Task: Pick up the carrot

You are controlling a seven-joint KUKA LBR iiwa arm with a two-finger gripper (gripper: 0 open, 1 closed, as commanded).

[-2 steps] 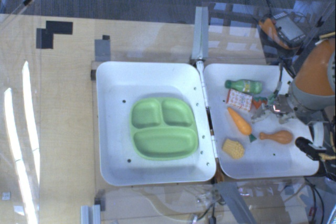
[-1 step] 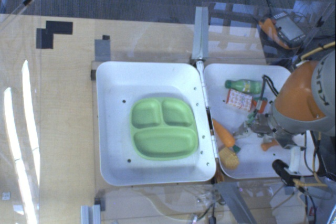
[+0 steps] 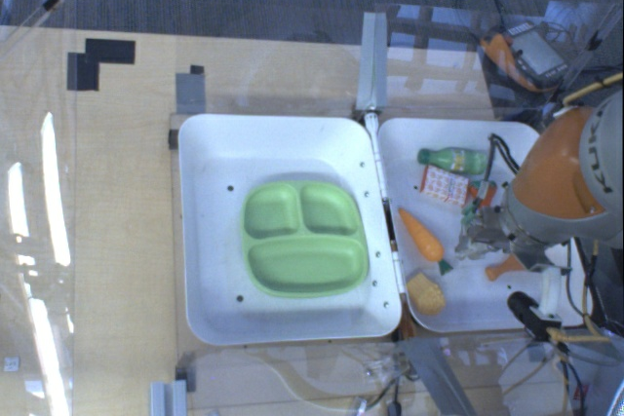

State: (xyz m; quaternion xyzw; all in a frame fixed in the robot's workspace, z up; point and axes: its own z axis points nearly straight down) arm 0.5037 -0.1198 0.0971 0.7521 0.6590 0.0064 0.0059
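The carrot (image 3: 421, 235) is orange with a small green end. It lies slanted on the floor of the right bin (image 3: 409, 143), near the bin's left wall. My gripper (image 3: 472, 241) hangs over the same bin, a short way to the right of the carrot and apart from it. Nothing shows between it and the carrot. The orange-banded wrist (image 3: 561, 175) covers the bin's right side.
The right bin also holds a green bottle (image 3: 453, 159), a red and white box (image 3: 445, 185), a yellow knobbly item (image 3: 425, 292) and an orange piece (image 3: 505, 266) under the wrist. A green divided plate (image 3: 304, 239) sits in the left bin (image 3: 210, 209).
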